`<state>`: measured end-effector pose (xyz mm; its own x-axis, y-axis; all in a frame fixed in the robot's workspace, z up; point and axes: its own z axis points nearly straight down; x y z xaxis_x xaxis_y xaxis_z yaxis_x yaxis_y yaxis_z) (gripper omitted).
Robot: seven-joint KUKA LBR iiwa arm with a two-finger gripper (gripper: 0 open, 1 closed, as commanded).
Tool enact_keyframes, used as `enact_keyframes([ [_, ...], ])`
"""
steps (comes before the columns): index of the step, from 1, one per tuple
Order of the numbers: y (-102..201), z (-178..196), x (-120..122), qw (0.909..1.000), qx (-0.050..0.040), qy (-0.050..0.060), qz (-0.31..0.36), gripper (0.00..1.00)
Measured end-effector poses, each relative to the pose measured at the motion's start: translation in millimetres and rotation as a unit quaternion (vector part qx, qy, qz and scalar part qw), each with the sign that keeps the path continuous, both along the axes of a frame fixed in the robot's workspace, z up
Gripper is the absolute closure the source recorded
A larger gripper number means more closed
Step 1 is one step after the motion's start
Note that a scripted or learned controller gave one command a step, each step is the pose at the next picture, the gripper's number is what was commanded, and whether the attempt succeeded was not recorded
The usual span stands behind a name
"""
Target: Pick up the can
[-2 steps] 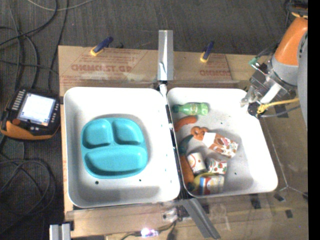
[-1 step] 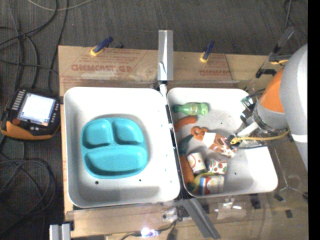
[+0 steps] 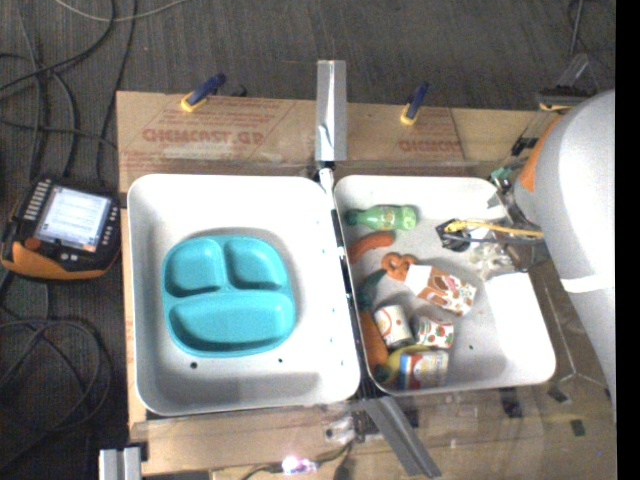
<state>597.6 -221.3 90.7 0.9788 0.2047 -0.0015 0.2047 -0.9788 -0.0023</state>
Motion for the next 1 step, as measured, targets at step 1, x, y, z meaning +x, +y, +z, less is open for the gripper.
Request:
enact_keyframes([
  [1, -2.0, 25.9, 31.3, 1.0000, -0.0021, 0.001, -0.001, 1.00],
])
